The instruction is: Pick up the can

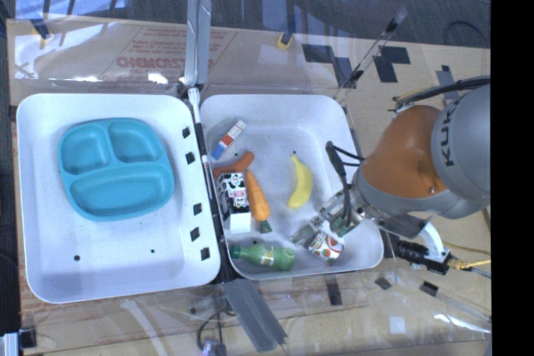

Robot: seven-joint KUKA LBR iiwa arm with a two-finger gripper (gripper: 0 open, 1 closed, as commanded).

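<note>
I see the arm [434,162] reaching in from three o'clock over the right bin [275,108]. The left bin [33,204] holds a blue tray [117,167]. In the right bin lie a green bottle [263,256] at six o'clock, a carrot [257,196] and a small box [235,200] near the centre-left, a banana [299,182] just right of centre, and a marker [228,139] at eleven o'clock.

The can [327,245] sits at about five o'clock in the right bin, tipped on its side near the rim. The gripper [334,225] is right over it, touching or nearly so. I cannot tell how wide the gripper stands, nor whether it has the can.

I judge the can light, stiff and thin-walled, smooth enough to roll or slip. I would take it across its round body at mid-length, squeezing gently.
</note>
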